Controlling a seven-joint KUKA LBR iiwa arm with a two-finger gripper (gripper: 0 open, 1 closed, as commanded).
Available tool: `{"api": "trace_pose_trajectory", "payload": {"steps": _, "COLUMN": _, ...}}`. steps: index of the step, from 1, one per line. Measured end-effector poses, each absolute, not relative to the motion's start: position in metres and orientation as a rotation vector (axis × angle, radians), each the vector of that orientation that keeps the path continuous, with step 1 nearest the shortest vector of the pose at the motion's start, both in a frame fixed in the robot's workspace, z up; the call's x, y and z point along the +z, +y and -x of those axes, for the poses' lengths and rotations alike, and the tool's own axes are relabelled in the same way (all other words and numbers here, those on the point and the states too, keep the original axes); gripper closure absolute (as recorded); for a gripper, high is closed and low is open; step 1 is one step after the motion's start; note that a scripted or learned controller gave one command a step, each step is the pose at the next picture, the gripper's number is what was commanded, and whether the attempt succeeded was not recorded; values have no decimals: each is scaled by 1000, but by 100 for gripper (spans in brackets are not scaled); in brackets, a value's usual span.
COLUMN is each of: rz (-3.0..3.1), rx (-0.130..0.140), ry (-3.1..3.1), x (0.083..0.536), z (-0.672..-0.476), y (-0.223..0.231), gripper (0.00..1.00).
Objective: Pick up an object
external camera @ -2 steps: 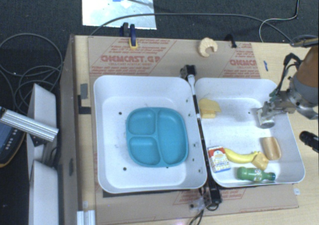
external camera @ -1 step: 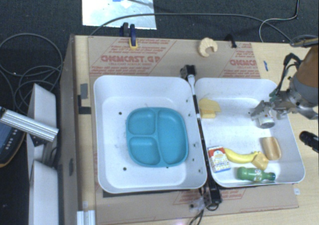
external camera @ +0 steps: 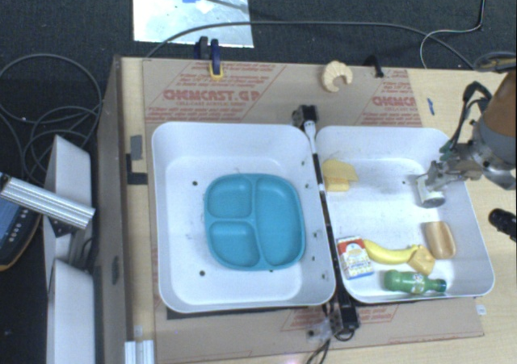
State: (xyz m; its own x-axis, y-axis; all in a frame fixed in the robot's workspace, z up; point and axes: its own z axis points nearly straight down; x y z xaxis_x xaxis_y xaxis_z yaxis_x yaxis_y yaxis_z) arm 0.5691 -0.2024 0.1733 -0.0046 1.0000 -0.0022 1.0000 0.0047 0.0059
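Objects in right white bin: one yellow cheese wedge at left edge; near front edge one bread roll, one yellow banana, one red-white carton, one green bottle. Gripper near the right edge, empty; jaw state unreadable. Left bin: one blue divided plate.

the arm comes in from the right edge, at about mid height of the view, with its grey wrist housing and a touch of orange at the upper right corner of that housing. a dark cable loops up over the wrist. from the wrist the metal gripper reaches leftward and a little downward, ending in a pale grey tip. the arm is tilted, not pointing straight down. whether the tip is parted or closed cannot be made out at this angle.
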Motion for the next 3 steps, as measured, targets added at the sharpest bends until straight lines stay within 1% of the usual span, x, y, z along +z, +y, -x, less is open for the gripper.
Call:
{"api": "trace_pose_trajectory", "payload": {"steps": 1, "rz": -2213, "rx": 4, "ry": 2223, "x": 173, "z": -569, "y": -202, "gripper": 0}}
{"api": "trace_pose_trajectory", "payload": {"steps": 2, "rz": -2209, "rx": 7, "ry": 2223, "x": 184, "z": -570, "y": -202, "gripper": 100}}
{"api": "trace_pose_trajectory", "payload": {"steps": 3, "rz": -2209, "rx": 7, "ry": 2223, "x": 184, "z": -570, "y": -202, "gripper": 0}}
